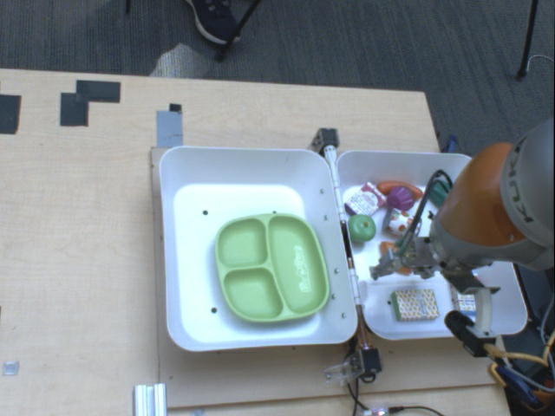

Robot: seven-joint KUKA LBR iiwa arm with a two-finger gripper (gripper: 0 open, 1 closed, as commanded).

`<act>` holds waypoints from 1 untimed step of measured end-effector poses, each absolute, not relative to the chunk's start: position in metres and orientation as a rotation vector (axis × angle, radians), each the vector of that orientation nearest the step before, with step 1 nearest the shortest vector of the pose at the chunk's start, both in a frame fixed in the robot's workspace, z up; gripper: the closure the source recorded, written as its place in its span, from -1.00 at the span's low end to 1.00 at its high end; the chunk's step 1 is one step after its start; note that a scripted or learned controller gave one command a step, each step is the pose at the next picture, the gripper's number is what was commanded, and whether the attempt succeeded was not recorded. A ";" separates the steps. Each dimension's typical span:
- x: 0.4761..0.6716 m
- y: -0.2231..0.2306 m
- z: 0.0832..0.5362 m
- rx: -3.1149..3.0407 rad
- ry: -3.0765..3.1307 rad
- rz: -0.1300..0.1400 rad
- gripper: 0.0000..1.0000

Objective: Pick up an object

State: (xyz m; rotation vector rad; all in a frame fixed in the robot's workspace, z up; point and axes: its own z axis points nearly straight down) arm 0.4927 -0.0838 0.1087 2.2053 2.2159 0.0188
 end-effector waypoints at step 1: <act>0.494 -0.083 0.119 2.200 2.217 0.024 1.00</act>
